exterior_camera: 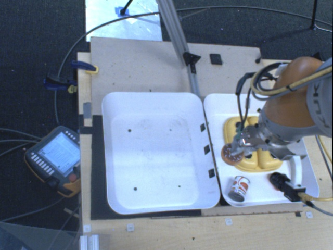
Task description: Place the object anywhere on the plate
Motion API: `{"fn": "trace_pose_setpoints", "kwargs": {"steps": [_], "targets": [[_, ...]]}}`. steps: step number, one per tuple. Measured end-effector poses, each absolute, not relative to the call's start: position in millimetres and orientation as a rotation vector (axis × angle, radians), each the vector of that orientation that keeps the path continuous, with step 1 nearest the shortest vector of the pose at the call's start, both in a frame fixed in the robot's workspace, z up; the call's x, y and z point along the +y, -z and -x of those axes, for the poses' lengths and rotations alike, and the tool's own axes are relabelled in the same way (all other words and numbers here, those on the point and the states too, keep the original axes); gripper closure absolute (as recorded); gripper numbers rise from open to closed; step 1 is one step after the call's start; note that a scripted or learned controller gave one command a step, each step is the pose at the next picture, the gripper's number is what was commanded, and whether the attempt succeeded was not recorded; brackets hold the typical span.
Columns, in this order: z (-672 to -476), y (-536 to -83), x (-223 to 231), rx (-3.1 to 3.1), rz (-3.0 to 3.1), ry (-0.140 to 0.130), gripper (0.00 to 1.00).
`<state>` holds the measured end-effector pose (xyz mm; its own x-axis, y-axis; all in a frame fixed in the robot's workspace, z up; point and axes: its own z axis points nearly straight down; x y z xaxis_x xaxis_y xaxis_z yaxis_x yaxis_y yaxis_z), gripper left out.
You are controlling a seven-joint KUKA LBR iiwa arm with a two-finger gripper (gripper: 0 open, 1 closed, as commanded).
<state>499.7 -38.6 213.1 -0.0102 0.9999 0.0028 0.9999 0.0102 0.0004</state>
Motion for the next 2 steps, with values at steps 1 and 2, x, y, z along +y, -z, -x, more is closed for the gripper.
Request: {"fn": "trace_pose_setpoints", "kwargs": {"steps": [1,2], "targets": [[-501.8,-222.8,22.2,-2.235,2.207,0.005,1.0],[-492.8,-231.4,71.8,-2.233,2.208,0.005,1.0]]}}
